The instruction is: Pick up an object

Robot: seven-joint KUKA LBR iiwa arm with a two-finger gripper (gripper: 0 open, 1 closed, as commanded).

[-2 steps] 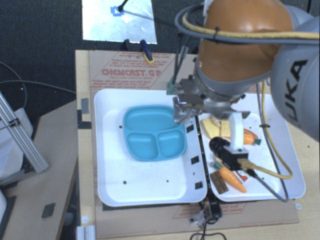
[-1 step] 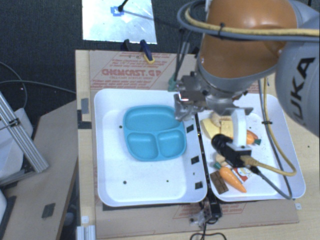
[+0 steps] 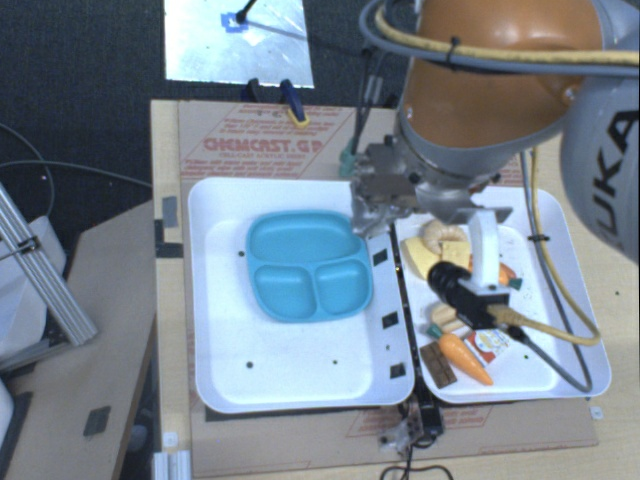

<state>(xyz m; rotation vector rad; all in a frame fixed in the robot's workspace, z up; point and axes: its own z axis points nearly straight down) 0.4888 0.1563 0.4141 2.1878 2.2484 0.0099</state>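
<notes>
Reaching in over the right bin (image 3: 560, 368) from the bench's right side: grey arm (image 3: 600, 138) with orange band (image 3: 490, 48), wrist low above the divide between the two bins. Gripper (image 3: 375, 213) positioned at the right bin's far left corner, just beside the left bin's right rim; grasp state cannot be told from this view, nothing seen clamped. Left bin (image 3: 230, 368) carrying a blue three-compartment tray (image 3: 305, 268), lying flat toward its far right part. Right bin holding the pickable objects clustered along its left side: a yellow wedge (image 3: 420, 258) near the far left, a pale rounded item (image 3: 445, 235) beside it, a toy carrot (image 3: 465, 356) and a brown block (image 3: 438, 364) toward the near left corner. Black cable fitting (image 3: 460, 293) hanging over these items.
</notes>
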